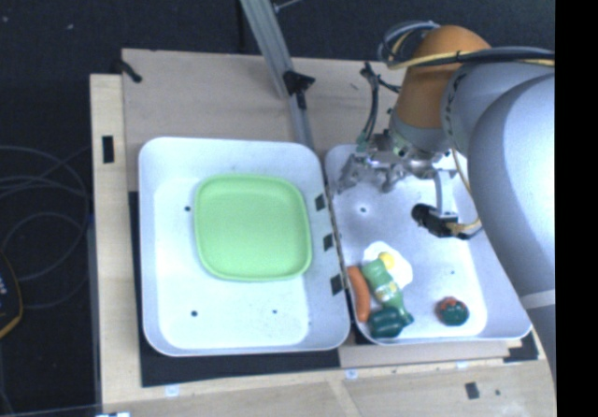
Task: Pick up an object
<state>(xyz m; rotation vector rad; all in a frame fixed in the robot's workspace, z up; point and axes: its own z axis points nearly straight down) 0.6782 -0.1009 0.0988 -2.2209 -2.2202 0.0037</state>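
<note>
Judging the small toys [383,286] clustered in the right bin's [486,267] near corner light, hard and slick, I'd grasp the carrot [359,292] across its middle; gripper [372,169] hovers apart, closure undeterminable.

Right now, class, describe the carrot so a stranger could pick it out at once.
Look in the right bin, at its near left corner. The carrot lies along the left wall, beside a cluster of green toys. It alone is long, thin and orange.
</note>
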